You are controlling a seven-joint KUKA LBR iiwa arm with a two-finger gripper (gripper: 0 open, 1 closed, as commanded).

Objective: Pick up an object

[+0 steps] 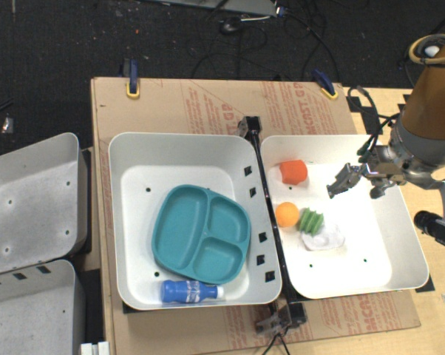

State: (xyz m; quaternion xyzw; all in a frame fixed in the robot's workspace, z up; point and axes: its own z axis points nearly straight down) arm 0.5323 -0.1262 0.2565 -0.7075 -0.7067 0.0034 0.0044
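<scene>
The right bin (378, 265) holds a red-orange block (294, 171) near its back left, an orange ball (287, 214) beside the divider, a green ridged piece (310, 221) touching the ball's right, and a small white object (324, 239) just in front of the green piece. My gripper (361, 183) hangs over the bin's right half, to the right of the red-orange block and apart from every object. Its two dark fingers are spread, with nothing between them.
The left bin (134, 161) contains a teal divided plate (202, 233) and a blue bottle (190, 292) lying at the front edge. Spare white bins (30, 198) sit off the bench to the left. Cables run behind the bench.
</scene>
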